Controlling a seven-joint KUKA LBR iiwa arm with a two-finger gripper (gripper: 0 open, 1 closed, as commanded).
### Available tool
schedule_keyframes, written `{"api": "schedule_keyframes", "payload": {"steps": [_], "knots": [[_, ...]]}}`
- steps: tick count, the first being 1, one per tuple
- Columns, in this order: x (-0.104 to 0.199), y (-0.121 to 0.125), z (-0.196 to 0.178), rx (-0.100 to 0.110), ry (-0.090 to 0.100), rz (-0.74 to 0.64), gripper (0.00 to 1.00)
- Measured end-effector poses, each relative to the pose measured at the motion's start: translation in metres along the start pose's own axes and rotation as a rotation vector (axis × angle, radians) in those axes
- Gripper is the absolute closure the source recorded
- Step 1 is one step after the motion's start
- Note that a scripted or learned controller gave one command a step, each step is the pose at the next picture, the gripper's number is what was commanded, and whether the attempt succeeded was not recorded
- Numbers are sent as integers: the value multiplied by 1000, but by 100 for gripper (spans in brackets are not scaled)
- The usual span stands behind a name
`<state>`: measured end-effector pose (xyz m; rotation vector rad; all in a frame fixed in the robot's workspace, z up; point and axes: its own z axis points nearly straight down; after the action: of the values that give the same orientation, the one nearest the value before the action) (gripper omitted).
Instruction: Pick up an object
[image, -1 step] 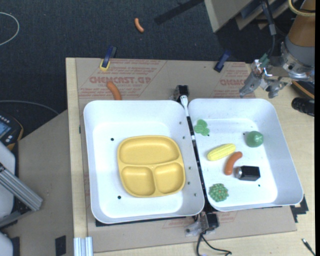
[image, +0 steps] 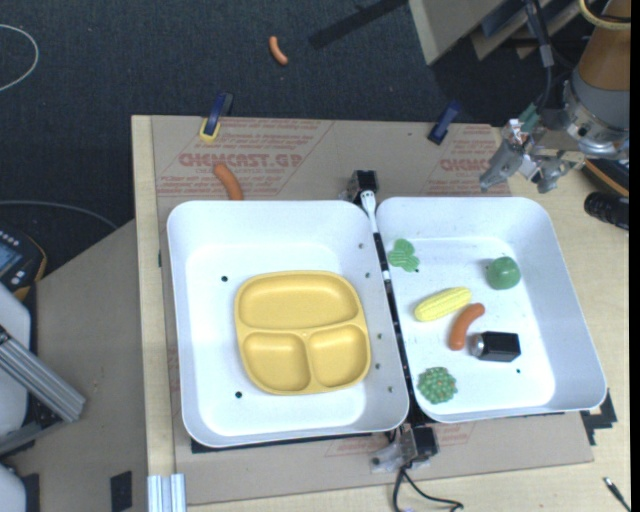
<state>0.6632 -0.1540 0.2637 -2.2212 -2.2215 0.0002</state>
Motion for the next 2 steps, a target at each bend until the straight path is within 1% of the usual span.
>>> {"api": "schedule_keyframes", "payload": {"steps": [1, 2], "knots": [[8, 4, 47, 5, 1, -1, 0], [-1, 2, 95, 5, 1, 1, 0]]}}
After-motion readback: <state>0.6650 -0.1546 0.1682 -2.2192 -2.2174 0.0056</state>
